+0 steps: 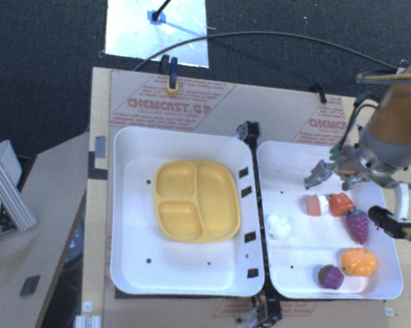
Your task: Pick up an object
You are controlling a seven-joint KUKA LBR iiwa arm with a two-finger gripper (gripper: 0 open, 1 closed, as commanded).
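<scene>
The right bin [290, 166] holds several small toy foods. A pink and white piece [316, 204] and a red-orange piece [341, 204] lie side by side. To their right is a purple bunch of grapes [357, 225]. An orange pumpkin [358, 262] and a dark purple piece [331, 276] sit near the front edge. A white lump [278, 226] lies by the bin's left wall. My gripper [334, 180] hangs just behind the pink and red-orange pieces, open, with nothing between its fingers.
The left bin [132, 189] holds a yellow divided tray [195, 200]. Black clips [249, 198] run along the seam between the bins. A black cable arcs over the bench behind them. The arm's wrist [399, 132] fills the right bin's back right corner.
</scene>
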